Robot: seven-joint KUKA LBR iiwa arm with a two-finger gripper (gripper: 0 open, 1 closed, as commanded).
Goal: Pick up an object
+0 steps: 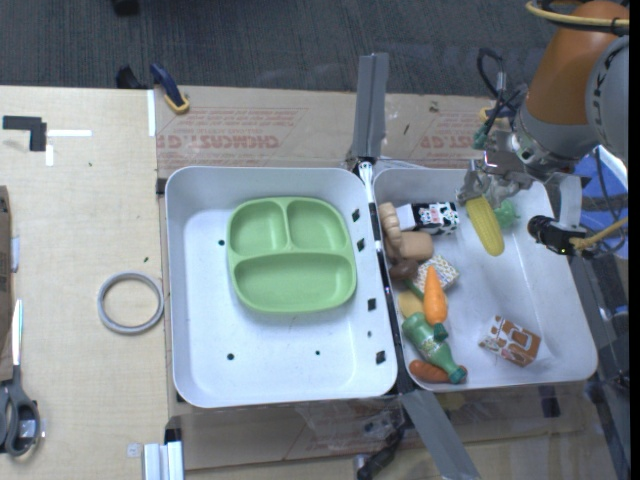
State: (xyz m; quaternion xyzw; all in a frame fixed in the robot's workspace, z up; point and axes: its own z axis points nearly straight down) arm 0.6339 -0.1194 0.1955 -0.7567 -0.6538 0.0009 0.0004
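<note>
Fingers: we see them closed on the upper end of a toy corn cob (486, 224), which hangs below the gripper (487, 190), tilted, its lower end toward the near right.
Gripper: it stands over the far part of the right bin (560, 308), on the end of the grey arm (580, 78) with the orange band.
Corn cob: yellow, with a green leaf end just to its right; we cannot tell whether its lower tip touches the bin floor.
Landmark: we give all further places relative to the corn cob.
Black-and-white toy (437, 216): just left of it, near the far wall of the bin.
Tan toy (398, 238): further left, against the divider between the bins.
Carrot (435, 295): nearer the camera and left, lying on a small patterned packet.
Green bottle (432, 344): nearer still, below the carrot, with a red piece at its near end.
Brown-and-white block (511, 340): nearer the camera and slightly right, lying apart from the others.
Green divided plate (292, 253): well to the left, in the left bin (190, 298).
Tape ring (130, 301): far left, on the bench outside the bins.
</note>
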